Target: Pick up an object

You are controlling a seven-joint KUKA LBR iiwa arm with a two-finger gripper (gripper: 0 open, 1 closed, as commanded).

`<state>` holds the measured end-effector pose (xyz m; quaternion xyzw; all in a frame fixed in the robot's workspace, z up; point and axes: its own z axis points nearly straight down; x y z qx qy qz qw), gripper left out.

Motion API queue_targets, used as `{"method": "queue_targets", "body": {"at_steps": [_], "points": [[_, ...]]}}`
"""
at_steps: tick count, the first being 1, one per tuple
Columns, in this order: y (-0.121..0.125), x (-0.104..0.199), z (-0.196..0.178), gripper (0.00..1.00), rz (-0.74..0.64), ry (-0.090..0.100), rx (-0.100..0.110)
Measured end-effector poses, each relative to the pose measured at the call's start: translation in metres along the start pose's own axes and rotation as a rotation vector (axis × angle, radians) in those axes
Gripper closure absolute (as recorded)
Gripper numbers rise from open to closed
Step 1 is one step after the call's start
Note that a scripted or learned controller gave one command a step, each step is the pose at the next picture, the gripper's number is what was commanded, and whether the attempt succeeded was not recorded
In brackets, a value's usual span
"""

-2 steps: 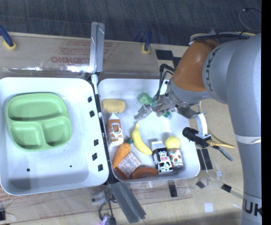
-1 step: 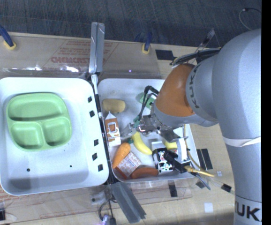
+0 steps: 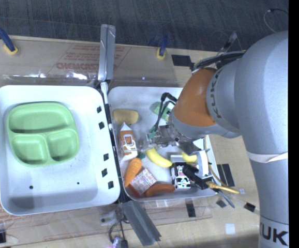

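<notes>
The tool [image 3: 157, 134] hangs low in the right bin [image 3: 139, 94]; whether it is wide or narrow cannot be told. The banana [image 3: 158, 158] lies just below it, long axis slanting from upper left to lower right.

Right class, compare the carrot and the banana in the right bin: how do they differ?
The carrot is orange and tapered; the banana is yellow and curved. The carrot lies by the bin's left wall, pointing toward the near edge; the banana lies mid-bin, slanting the other way, just below the claw. Both lie flat among other toy food.
</notes>
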<state>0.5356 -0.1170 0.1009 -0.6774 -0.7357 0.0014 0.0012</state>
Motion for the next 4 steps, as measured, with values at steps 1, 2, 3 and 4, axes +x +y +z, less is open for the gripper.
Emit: {"method": "queue_targets", "body": {"at_steps": [1, 2, 3, 4], "points": [[0.000, 0.000, 0.000, 0.00, 0.000, 0.000, 0.000], [0.000, 0.000, -0.010, 1.00, -0.004, -0.001, 0.001], [0.017, 0.109, -0.129, 1.00, -0.062, 0.001, -0.003], [0.068, 0.090, -0.180, 1.00, 0.176, 0.000, -0.002]]}}
